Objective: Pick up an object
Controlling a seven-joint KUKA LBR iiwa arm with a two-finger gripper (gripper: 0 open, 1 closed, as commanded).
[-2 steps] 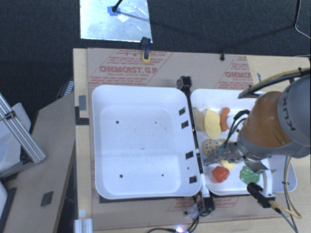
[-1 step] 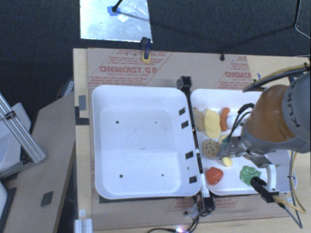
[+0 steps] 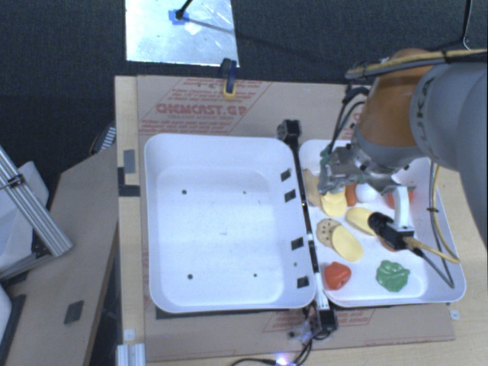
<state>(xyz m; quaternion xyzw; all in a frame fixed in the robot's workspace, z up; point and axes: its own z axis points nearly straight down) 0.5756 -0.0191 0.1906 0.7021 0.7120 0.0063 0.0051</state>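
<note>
A: Start with the big pieces. Where does everything sit?

B: The surface (image 3: 69,227) carries two white bins side by side. The left bin (image 3: 164,151) has nothing to pick; the right bin (image 3: 450,280) holds all the small toys. The arm (image 3: 427,105) comes in from the right edge and hangs over the far half of the right bin.

A: And the tool?

B: The tool (image 3: 333,180) is low, near the right bin's far left corner, close to the wall shared with the left bin. I cannot tell how far it is open, and I see nothing plainly gripped.

A: What lies nearest it?

B: The pale yellow piece (image 3: 333,203), just beside the tool on the side toward the bin's near edge, looking almost touching. Its long axis is hard to read, since it looks roundish from here.

A: Other candidates?

B: Farther toward the near edge: a yellow oval (image 3: 347,244), a red piece (image 3: 338,275) by the near left corner, and a green piece (image 3: 392,275) to its right. I'd judge the pale yellow one the likely target, needing only a short shift toward the near edge.
</note>
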